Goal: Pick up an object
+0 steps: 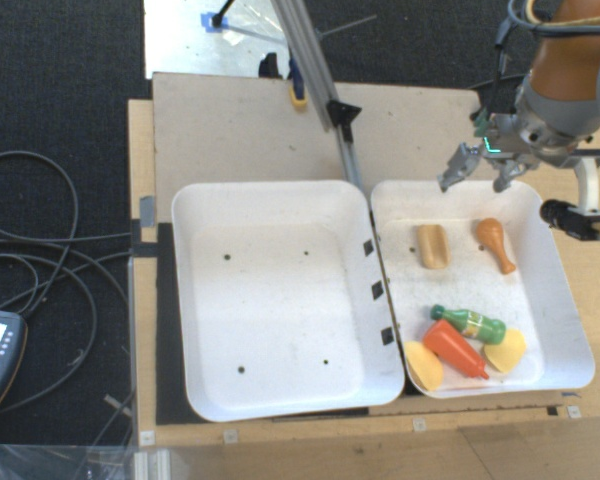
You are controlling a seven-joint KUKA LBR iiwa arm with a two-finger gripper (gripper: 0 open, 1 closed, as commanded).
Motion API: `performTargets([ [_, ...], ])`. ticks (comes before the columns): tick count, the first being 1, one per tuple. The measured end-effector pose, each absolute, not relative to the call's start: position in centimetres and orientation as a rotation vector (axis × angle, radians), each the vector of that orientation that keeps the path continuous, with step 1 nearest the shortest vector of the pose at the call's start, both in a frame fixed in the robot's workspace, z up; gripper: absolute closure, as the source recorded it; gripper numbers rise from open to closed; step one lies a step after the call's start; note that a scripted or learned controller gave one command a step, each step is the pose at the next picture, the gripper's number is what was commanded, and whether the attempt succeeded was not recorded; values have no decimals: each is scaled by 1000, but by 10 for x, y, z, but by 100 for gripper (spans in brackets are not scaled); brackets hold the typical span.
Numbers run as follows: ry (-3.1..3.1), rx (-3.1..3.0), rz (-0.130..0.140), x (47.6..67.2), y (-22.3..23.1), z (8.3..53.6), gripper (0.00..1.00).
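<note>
grey end effector (480,173) spread apart, holding nothing, above right bin's (560,268) far rim; beyond bread roll (432,245) and drumstick (496,243).

Orange carrot (456,348), green bottle (471,323), white bins (270,200)

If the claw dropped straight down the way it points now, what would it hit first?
Probably bare floor at the far edge of the right bin. The open claw hangs above that rim, short of the bread-coloured block and the drumstick. Depth is hard to judge from this slant.
</note>
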State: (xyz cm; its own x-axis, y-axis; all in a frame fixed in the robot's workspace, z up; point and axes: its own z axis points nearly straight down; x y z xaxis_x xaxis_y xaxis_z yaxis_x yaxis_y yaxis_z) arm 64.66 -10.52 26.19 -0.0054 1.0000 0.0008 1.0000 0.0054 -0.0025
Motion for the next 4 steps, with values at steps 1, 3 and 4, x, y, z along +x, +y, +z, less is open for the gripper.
performTargets([
  [1, -2229, -2215, -1, 647, -105, 264, 0],
  [3, -2227, -2212, 3, 653, -96, 169, 0],
  [4, -2221, -2220, 4, 654, -106, 119, 0],
])
